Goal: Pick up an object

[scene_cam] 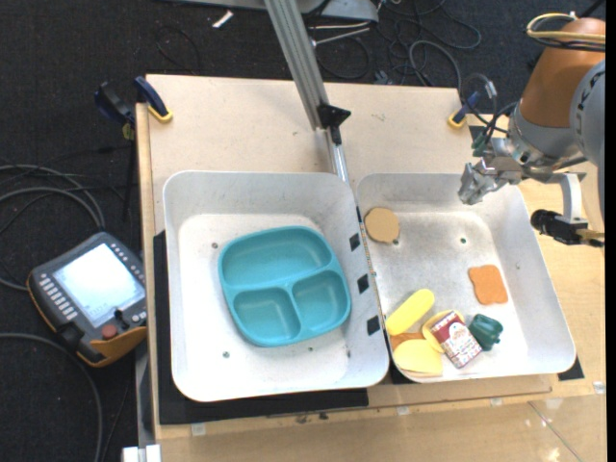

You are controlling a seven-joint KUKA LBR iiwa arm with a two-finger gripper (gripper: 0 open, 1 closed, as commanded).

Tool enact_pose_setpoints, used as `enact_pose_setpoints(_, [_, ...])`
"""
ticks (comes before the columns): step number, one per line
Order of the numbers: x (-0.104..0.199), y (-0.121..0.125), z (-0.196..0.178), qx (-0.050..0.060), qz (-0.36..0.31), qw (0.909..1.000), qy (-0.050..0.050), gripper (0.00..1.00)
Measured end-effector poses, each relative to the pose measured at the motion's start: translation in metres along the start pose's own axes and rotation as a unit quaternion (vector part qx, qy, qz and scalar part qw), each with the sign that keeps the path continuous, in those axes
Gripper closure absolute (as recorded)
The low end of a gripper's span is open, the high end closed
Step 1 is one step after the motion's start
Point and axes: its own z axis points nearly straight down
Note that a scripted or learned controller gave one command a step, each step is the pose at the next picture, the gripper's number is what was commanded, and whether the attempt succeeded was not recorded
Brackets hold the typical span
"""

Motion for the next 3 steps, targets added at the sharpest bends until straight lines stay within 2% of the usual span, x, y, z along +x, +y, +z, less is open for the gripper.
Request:
enact_pose_setpoints(2, [0.01,0.001,-0.109,-0.001,-0.001,1.0,0.0,1.0])
enact_pose_setpoints(3, [0.053,-0.005,-0.107,0.004,-0.003,1.0,0.002,1.0])
